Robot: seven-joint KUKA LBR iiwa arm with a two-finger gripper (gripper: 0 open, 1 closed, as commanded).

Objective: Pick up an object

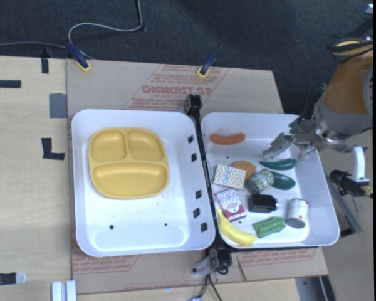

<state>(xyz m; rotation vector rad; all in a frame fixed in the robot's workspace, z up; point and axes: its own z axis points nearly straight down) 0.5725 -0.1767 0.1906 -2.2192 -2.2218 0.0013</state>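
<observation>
My gripper (281, 147) hangs over the upper right part of the right bin (316, 190), open, with nothing between its fingers. Just below it lies a green pepper (277, 164). An orange sausage (227, 138) lies to its left near the bin's far wall. Further down are a tan cookie (243, 167), a patterned box (229, 176), a small can (260, 181), a dark green vegetable (284, 182), a black block (262, 202), a pink box (230, 205), a white cylinder (296, 212), a green piece (269, 226) and a banana (235, 232).
The left bin (138, 231) holds a yellow divided plate (128, 162). A black divider (203, 174) runs between the two bins. Cardboard (169, 86) lies under both, held by clips at the far edge. The arm's orange band (348, 86) stands at the right.
</observation>
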